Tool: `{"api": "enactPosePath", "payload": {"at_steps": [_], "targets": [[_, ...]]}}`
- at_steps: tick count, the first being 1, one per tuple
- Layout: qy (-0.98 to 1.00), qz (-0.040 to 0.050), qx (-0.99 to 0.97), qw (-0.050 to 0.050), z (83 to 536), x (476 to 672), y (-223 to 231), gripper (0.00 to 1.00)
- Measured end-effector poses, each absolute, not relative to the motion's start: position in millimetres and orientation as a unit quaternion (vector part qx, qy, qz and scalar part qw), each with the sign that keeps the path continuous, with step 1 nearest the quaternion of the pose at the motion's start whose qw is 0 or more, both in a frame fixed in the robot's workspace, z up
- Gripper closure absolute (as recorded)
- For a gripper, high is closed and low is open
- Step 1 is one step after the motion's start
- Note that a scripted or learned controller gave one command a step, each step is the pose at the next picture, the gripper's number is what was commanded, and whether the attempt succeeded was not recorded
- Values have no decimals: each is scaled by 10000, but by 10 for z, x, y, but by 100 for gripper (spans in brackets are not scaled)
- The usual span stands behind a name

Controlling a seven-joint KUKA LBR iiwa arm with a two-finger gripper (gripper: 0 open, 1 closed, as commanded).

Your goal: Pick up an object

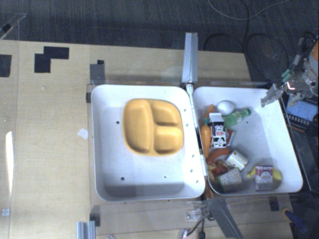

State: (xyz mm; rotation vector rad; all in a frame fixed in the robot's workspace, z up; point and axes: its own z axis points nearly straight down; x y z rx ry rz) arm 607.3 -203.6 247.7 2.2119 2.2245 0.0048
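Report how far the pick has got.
Done: nothing looks picked; the green bottle, milk carton and other items lie in the right bin. In hand: the gripper sits over that bin's upper right corner, nothing between its fingers. Left: descend, grasp, lift.

No lettering on the cartons (218,132) or other packages is legible.

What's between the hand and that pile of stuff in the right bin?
Nothing visible. The hand sits over the right bin's upper right corner, and bare bin floor separates it from the green bottle and the pile along the left wall.
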Motion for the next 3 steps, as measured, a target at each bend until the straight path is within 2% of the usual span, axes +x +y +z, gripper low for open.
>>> {"api": "enactPosePath", "payload": {"at_steps": [1, 2, 3], "targets": [[7415, 11, 6709, 11, 1098, 5461, -1460, 0], [7487, 43, 6629, 71, 1055, 6262, -1590, 0], [7432, -26, 6691, 13, 969, 6610, -1000, 0]]}}
